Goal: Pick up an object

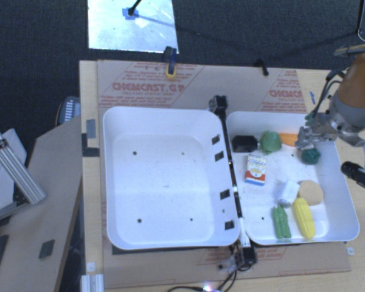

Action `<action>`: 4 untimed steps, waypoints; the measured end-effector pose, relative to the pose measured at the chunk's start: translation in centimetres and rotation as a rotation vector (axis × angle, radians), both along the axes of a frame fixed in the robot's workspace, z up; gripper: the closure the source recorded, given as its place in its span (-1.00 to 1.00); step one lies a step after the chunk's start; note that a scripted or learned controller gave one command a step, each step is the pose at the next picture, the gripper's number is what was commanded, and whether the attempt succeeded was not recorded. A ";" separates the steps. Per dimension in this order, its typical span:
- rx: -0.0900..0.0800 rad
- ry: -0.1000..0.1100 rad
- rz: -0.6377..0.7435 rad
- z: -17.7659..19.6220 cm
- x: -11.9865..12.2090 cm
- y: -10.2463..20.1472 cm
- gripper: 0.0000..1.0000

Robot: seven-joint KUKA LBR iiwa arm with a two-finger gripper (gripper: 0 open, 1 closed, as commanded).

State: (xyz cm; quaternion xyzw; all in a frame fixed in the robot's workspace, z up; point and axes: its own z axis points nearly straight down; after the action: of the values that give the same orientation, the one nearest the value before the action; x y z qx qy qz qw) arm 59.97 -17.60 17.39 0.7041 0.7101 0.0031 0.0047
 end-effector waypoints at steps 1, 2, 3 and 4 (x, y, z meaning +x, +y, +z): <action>0.005 0.018 -0.007 -9.4 -6.3 3.3 1.00; -0.005 0.001 -0.012 0.6 -6.0 -3.1 1.00; 0.001 0.005 -0.002 3.4 -3.8 -0.8 1.00; -0.005 -0.011 -0.002 23.1 -1.6 -1.3 1.00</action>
State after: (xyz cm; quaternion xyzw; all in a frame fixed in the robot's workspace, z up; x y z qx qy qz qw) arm 58.38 -18.85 40.46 0.7049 0.7092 0.0051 0.0103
